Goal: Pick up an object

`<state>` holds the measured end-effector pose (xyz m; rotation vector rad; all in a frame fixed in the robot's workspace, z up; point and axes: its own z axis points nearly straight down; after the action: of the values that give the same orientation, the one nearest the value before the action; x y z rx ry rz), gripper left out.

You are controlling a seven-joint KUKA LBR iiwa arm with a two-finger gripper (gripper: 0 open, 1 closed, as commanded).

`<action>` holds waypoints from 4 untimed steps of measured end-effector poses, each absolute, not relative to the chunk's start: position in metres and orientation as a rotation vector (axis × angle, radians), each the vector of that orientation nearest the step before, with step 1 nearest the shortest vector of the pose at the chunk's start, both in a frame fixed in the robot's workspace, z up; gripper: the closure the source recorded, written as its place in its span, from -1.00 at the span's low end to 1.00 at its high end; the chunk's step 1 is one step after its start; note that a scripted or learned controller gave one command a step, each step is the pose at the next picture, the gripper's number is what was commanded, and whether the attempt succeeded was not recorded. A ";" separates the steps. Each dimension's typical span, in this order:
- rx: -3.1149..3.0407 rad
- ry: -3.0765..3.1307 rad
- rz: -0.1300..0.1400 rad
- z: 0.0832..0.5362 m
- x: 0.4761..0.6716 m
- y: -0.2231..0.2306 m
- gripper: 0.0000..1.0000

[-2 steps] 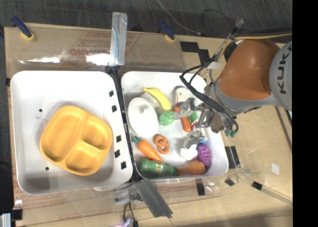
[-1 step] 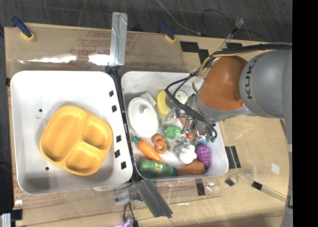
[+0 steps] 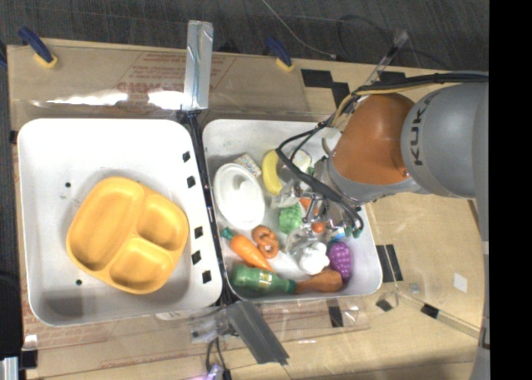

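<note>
Table [image 3: 432,287]: I log two bins side by side. Left bin [image 3: 41,162]: one compartment tray [image 3: 126,234], lying near the middle. Right bin [image 3: 224,133]: bowl [image 3: 238,195] at the left; banana [image 3: 272,172] just right of the bowl; pretzel [image 3: 266,239] and carrot [image 3: 249,249] in front of the bowl; bottle [image 3: 262,281] along the front wall; grapes [image 3: 339,259] at the front right. Arm [image 3: 416,150]: I see it entering from the right, over the right bin, end effector [image 3: 312,216] down among the items.
</note>
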<state>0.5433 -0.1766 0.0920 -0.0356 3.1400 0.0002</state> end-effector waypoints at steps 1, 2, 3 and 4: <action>0.149 3.141 0.003 0.092 0.533 -0.173 -1.00; 0.377 3.120 0.002 0.091 0.504 -0.123 -1.00; 0.364 3.119 0.001 0.102 0.506 -0.122 1.00; 0.314 3.116 -0.003 0.215 0.530 -0.141 1.00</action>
<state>0.5300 -0.1407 0.2146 0.3137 3.1155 -0.0030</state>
